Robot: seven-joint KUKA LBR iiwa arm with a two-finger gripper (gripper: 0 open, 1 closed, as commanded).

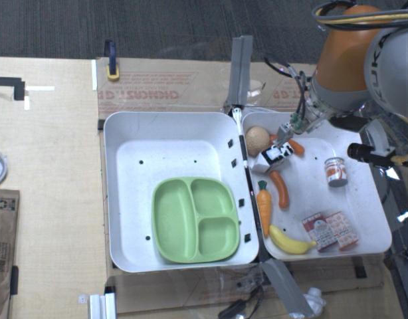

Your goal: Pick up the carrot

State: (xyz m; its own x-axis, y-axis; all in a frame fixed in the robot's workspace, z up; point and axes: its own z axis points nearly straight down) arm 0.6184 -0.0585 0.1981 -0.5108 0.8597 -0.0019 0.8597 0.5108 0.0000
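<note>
Carrot lies in the right bin, hard against its left wall, long axis running near to far, green top at the far end, tip pointing toward the banana. A sausage lies just beside it on the right, nearly parallel. Little free space on either flank.

Pincer sits at the far end of the same bin, near an egg-like brown ball, well short of the carrot. An orange-red piece shows right by the fingertips; whether it is gripped, and whether the fingers are spread or pressed together, I cannot tell.

Judgement on the step: approach is not yet made. Best to come down over the carrot's thick middle, fingers set across its width. The wall side leaves scant room for a finger, and the other could catch the sausage; nudging the carrot off the wall first may help.

Other contents: small can, flat snack packets.

Left bin holds a green divided plate. Surface is pale wood; cardboard behind the bins, a blue-and-yellow clamp at its far edge. Dark carpet beyond.
</note>
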